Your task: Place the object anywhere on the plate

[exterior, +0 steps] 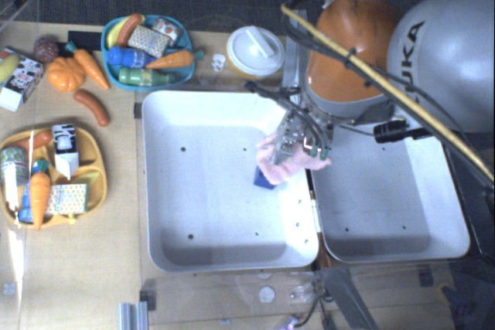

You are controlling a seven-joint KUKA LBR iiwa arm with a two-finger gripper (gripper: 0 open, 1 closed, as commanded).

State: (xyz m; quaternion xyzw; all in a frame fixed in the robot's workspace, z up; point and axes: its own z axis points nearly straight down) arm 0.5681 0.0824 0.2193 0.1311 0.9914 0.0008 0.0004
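Note:
A pink plate [280, 160] lies at the right side of the left white bin [201, 189], close to the wall between the two bins. A small blue object [265, 179] sits at the plate's lower left edge, touching it. My gripper [298, 141] hangs directly over the plate's upper right part and hides some of it. The grey arm with its orange band [352, 50] reaches in from the upper right.
The right white bin [394, 205] lies beside the left one. A white lid [257, 50] sits behind the bins. On the bench to the left are a blue bowl of toy food [147, 52], a yellow tray of toy food [50, 178] and loose toy vegetables [77, 77].

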